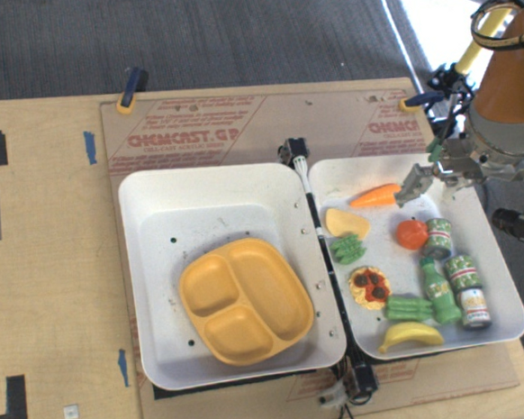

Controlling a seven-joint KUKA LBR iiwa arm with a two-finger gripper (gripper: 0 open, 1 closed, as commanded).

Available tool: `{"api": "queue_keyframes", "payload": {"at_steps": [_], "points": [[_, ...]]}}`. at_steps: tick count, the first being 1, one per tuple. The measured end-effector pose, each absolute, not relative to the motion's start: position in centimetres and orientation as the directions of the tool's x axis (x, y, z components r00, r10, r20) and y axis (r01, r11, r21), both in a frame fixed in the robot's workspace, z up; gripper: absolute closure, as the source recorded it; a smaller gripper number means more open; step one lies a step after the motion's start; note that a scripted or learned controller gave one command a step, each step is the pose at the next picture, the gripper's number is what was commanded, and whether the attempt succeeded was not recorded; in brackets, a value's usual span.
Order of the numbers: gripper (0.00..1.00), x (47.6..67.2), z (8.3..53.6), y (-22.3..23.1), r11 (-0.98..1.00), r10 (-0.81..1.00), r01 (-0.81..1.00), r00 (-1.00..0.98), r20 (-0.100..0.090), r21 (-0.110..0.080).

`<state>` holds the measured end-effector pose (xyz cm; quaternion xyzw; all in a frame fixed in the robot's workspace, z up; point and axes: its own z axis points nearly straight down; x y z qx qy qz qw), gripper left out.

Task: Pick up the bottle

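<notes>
The green bottle [439, 293] lies in the right bin [510, 320], near its front right, neck pointing to the back. It rests between a green toy vegetable [407, 308] and two labelled cans [468, 289]. My gripper [432, 184] hangs over the back of the same bin, just right of the carrot [375, 196] and behind the red tomato [411, 233]. It stands open, with nothing between its fingers [414, 186]. It is well apart from the bottle, toward the back.
The right bin also holds a green-labelled can [439, 235], a yellow wedge [346, 222], a leafy green piece [347, 249], a small pizza [369, 286] and a banana [411, 334]. A yellow divided plate [244, 300] sits in the left bin [148, 258].
</notes>
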<state>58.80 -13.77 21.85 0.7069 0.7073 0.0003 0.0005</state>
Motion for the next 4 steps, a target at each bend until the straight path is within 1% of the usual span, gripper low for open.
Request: {"api": "queue_keyframes", "payload": {"at_steps": [1, 2, 3, 4], "points": [[0.0, 53.9, 15.2, -19.0, -0.034, 0.999, 0.999, 0.034, 0.0, -0.001], [0.0, 50.6, 9.3, -17.4, 0.161, 0.987, 0.987, -0.161, 0.005, 0.002], [1.0, 50.6, 10.3, -17.6, 0.159, 0.987, 0.987, -0.159, 0.0, 0.004], [1.0, 48.0, 19.1, -13.5, -0.189, 0.982, 0.982, 0.189, 0.0, 0.001]]}}
